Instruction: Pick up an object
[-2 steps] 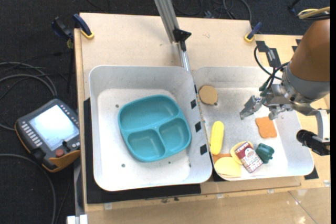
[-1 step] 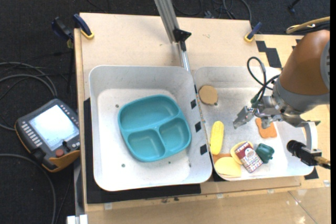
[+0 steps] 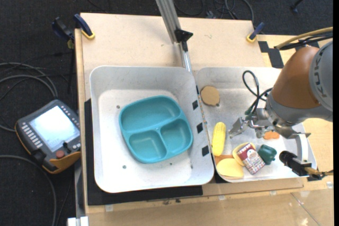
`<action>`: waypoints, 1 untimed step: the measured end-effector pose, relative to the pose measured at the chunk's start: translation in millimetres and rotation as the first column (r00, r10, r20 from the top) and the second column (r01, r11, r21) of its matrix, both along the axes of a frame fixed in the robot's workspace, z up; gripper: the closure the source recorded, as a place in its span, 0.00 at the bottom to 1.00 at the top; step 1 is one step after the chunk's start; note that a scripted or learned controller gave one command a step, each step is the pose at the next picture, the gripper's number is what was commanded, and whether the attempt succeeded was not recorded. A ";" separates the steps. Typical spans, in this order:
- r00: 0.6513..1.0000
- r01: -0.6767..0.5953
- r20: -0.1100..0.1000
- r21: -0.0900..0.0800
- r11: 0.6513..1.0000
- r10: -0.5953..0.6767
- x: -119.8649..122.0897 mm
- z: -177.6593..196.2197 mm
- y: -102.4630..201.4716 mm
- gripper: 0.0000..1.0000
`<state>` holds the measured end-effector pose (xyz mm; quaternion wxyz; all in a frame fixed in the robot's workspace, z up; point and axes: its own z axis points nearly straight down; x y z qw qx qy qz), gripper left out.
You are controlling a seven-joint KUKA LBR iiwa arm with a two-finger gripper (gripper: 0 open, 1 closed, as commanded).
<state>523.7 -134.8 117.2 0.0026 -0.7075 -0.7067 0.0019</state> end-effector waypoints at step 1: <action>1.000 -0.001 0.007 -0.001 1.000 0.001 2.0 13.6 0.2 1.00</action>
